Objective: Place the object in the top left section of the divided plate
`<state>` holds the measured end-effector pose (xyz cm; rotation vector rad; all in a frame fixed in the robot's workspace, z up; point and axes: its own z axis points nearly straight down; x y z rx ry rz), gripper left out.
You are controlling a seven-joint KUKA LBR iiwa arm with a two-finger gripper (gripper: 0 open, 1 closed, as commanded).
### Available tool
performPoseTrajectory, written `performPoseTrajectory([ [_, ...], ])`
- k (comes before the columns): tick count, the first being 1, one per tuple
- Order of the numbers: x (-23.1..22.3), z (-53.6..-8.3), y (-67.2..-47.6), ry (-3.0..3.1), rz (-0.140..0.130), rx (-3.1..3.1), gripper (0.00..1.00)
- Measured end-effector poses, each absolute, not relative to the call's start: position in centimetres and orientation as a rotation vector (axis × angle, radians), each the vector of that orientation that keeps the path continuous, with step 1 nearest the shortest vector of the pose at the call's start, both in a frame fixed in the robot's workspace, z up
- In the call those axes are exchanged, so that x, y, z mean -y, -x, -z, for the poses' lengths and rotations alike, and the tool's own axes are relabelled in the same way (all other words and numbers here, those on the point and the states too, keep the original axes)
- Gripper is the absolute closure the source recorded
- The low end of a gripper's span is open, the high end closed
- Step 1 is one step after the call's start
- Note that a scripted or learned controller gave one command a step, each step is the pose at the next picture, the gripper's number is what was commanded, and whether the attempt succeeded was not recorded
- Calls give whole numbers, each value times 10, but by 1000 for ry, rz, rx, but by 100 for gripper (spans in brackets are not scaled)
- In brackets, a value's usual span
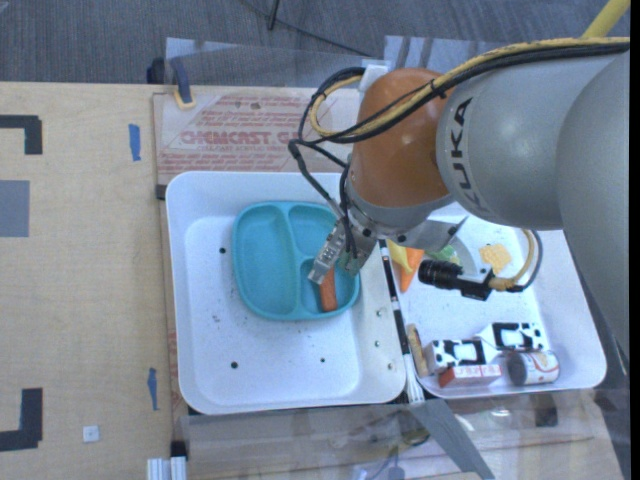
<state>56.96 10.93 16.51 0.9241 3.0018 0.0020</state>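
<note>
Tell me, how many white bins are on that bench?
2. The left shallow white bin holds the teal divided plate; the right shallow white bin lies partly under the grey arm, so things inside it may be hidden.

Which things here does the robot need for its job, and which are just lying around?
For the job:
- gripper
- orange object below the gripper, in the plate's lower right section
- teal divided plate in the left bin

Just lying about, in the right bin:
- orange wedge
- yellow piece
- black-and-white boxes
- small can
</note>
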Motion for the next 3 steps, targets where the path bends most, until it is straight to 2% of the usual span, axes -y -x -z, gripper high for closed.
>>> performPoseTrajectory([
  [1, -129, -229, -586, -617, -5, -3074, 100],
  [3, -131, -160, -560, -325, -3, -3123, 100],
])
